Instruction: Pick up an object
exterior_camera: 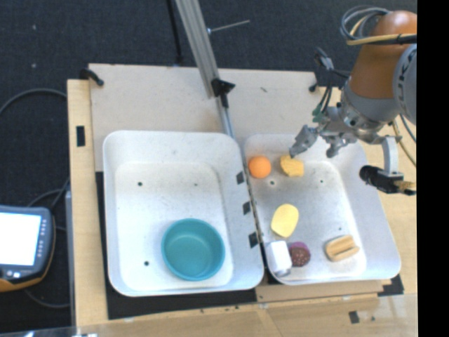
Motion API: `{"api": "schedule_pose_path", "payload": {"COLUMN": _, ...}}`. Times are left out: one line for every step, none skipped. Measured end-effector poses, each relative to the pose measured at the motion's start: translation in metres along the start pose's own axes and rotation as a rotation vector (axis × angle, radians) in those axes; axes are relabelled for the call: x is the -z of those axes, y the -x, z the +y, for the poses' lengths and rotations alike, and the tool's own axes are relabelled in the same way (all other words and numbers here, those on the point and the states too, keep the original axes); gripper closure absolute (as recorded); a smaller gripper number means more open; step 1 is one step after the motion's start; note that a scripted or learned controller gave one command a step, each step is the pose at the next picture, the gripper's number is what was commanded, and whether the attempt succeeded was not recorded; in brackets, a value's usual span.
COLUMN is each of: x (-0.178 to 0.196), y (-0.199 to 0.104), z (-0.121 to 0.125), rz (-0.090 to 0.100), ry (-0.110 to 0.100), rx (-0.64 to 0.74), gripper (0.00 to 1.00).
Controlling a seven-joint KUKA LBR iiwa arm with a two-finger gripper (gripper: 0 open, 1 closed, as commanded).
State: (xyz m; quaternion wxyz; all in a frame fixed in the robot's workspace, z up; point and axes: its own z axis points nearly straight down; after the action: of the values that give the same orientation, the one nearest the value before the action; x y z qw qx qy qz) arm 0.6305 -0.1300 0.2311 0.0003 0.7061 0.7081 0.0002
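Hovering over the right white plastic bin's far edge.
My two-finger gripper is spread open, empty, beside the small yellow block.

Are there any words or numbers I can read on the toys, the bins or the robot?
None can be read.
The bright screen of the handheld grey and orange control pad: glared white, nothing legible.
The two shallow white plastic bins, round teal bowl and small orange ball: no lettering visible.
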Motion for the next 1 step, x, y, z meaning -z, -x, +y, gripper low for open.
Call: {"api": "schedule_pose_path", "payload": {"x": 0.0, "y": 0.0, "z": 0.0, "rz": 0.0, "ry": 0.0, "rx": 0.0, "gripper": 0.0}}
